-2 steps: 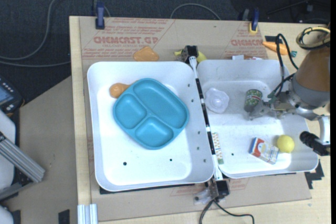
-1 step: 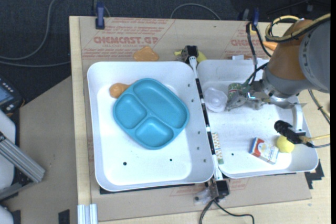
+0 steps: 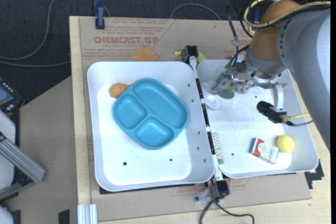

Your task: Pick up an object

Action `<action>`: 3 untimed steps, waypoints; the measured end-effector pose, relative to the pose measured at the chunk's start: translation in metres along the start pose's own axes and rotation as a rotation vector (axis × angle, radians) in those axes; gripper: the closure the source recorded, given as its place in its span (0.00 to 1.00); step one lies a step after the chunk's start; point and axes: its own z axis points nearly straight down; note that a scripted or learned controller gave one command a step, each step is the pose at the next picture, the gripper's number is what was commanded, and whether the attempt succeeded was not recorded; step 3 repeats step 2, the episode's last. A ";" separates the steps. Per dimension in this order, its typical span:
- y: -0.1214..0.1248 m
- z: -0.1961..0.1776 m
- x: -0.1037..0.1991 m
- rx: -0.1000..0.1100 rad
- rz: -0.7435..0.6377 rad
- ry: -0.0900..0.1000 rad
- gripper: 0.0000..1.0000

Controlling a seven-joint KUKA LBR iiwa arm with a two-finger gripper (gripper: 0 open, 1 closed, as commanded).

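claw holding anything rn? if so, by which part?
Cannot tell. The claw is low over the right bin, near its left wall; nothing identifiable shows in it. The ball and carton lie apart, untouched.

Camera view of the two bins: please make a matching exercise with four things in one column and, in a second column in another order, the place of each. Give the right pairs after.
Things:
1. blue divided plate
2. yellow ball
3. orange object
4. small red and white box

Places:
A. left bin, at the plate's upper left edge
B. right bin, near corner, farthest right
C. middle of the left bin
D. right bin, just left of the ball

Pairs: 1-C, 2-B, 3-A, 4-D
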 end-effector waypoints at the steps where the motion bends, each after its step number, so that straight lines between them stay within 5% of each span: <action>1: -0.002 -0.011 -0.003 0.002 0.004 -0.002 1.00; 2: -0.002 -0.106 0.070 -0.003 -0.002 0.002 1.00; 3: -0.002 -0.106 0.070 -0.003 -0.002 0.002 1.00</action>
